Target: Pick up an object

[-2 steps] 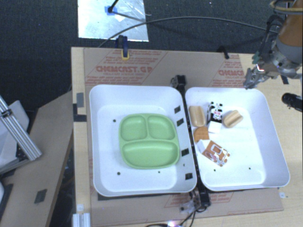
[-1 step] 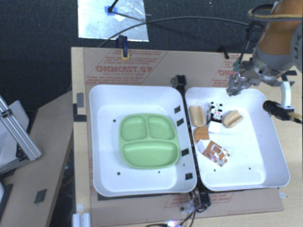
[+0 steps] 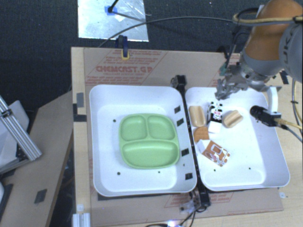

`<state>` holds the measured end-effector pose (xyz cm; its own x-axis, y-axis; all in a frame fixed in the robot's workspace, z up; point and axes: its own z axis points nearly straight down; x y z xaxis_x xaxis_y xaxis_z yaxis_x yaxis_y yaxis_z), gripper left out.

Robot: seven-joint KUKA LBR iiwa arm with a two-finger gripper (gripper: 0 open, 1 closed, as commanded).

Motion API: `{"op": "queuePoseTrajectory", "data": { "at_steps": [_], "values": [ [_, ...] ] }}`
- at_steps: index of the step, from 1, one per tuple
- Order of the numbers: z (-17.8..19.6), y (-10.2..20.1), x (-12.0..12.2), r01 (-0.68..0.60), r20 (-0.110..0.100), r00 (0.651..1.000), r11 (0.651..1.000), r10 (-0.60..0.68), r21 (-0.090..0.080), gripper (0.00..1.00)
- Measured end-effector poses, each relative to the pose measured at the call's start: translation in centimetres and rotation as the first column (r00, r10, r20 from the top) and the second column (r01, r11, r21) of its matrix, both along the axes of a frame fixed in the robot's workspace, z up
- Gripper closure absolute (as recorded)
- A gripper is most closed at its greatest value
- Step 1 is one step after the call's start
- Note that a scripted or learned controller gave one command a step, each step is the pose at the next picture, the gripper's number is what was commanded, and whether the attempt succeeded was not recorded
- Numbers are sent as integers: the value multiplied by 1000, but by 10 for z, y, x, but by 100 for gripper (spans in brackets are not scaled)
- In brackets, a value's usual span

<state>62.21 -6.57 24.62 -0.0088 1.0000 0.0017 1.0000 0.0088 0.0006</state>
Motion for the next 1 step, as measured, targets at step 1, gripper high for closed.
{"op": "queuePoseTrajectory", "data": {
  "at_steps": [1],
  "values": [
    [-12,54,-6,-1,0,1000,1000,1,0,100]
  ]
}}
